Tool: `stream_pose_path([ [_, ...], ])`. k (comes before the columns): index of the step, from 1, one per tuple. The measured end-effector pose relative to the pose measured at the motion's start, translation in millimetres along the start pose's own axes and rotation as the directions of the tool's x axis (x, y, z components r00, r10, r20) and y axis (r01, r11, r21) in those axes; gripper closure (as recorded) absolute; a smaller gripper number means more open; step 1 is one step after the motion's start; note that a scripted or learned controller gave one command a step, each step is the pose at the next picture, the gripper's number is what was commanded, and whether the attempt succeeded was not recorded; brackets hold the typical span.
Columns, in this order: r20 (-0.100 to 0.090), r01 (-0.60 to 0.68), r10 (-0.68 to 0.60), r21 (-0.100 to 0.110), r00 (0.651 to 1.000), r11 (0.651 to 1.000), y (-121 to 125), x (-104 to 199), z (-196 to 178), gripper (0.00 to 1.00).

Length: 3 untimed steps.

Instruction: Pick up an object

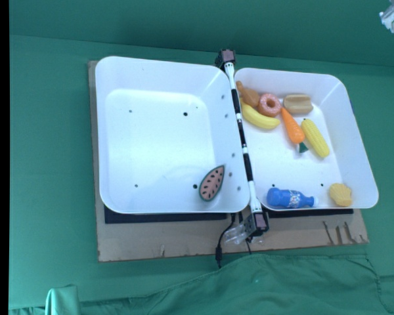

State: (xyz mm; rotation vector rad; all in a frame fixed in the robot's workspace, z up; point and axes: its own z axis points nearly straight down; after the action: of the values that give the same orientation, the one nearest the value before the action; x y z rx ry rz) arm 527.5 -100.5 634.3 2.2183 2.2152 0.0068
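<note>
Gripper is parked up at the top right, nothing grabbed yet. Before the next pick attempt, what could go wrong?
The carrot, corn cob, banana and donut lie close together in the right bin, so closing on one could nudge or catch a neighbour. The watermelon slice leans on the left bin's sloped wall, an awkward grasp.
</note>
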Motion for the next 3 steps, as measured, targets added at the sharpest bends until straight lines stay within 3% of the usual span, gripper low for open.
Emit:
stream_pose_path([
  [1,-0.001,-0.006,0.006,0.009,1.0,1.0,-62,-9,3,1.0],
  [2,-0.002,0.003,-0.003,0.011,1.0,1.0,-59,55,6,1.0],
  [3,0.0,-0.003,0.003,0.02,1.0,1.0,2,67,86,1.0],
])
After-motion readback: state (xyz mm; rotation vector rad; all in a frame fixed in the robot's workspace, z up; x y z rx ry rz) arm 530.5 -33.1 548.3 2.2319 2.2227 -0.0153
